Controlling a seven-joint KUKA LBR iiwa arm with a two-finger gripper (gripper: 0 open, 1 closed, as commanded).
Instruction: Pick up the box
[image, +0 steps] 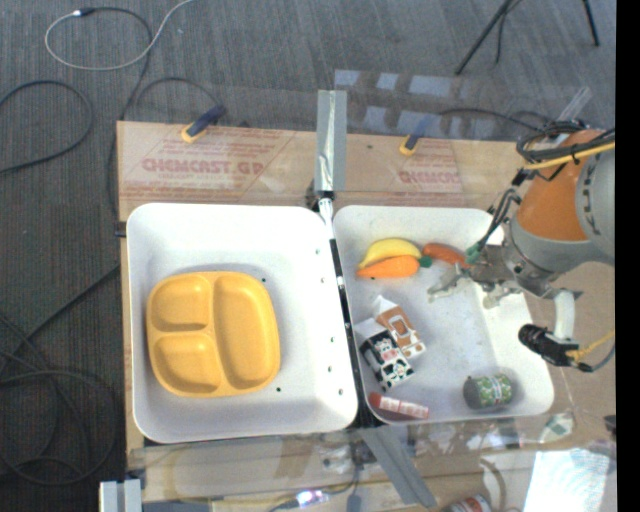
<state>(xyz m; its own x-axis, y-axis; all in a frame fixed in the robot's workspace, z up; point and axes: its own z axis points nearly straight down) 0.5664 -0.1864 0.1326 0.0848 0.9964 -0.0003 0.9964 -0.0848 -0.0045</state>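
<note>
Both bins are white: the left bin (180, 225) carries a yellow divided tray (213, 332), and the right bin (455, 340) has near its far edge a yellow banana (392, 249), an orange-red carrot (445, 254) with a green tip, and an orange piece (390, 267). The box (392, 348) is printed in black, white and orange. At the near edge lie a red and white tube (398, 405) and a grey-green speckled ball (489, 391), all on a brown cardboard sheet (220, 165) with faded red letters.
</note>
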